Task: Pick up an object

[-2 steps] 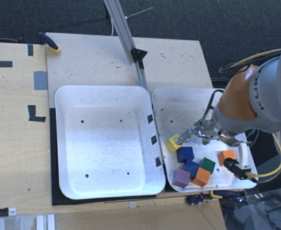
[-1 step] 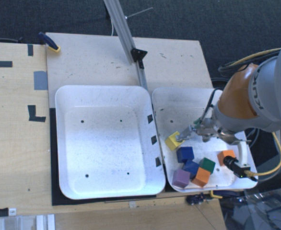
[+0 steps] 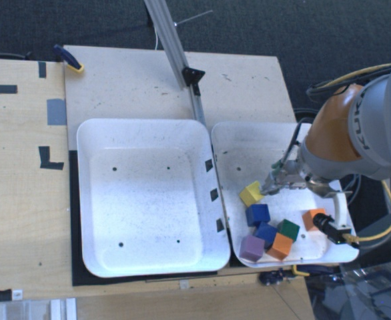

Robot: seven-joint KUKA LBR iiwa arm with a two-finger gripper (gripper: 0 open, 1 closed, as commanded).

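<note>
Several small blocks lie in the right bin [image 3: 249, 139]: a yellow block [image 3: 251, 194], a blue block [image 3: 257, 215], a second blue block [image 3: 267, 233], a green block [image 3: 289, 229], an orange block [image 3: 281, 245], a purple block [image 3: 252, 247] and another orange block [image 3: 313, 219] further right. My gripper [image 3: 273, 185] reaches down from the grey and orange arm [image 3: 345, 135] and sits just right of the yellow block, close to touching it. Nothing shows between its tips.
The left bin [image 3: 89, 145] stands beside the right one, their walls meeting in the middle. A slanted metal rail [image 3: 171, 35] runs from the top to the bins' junction. Cables hang at the bench's right edge [image 3: 365, 235].
</note>
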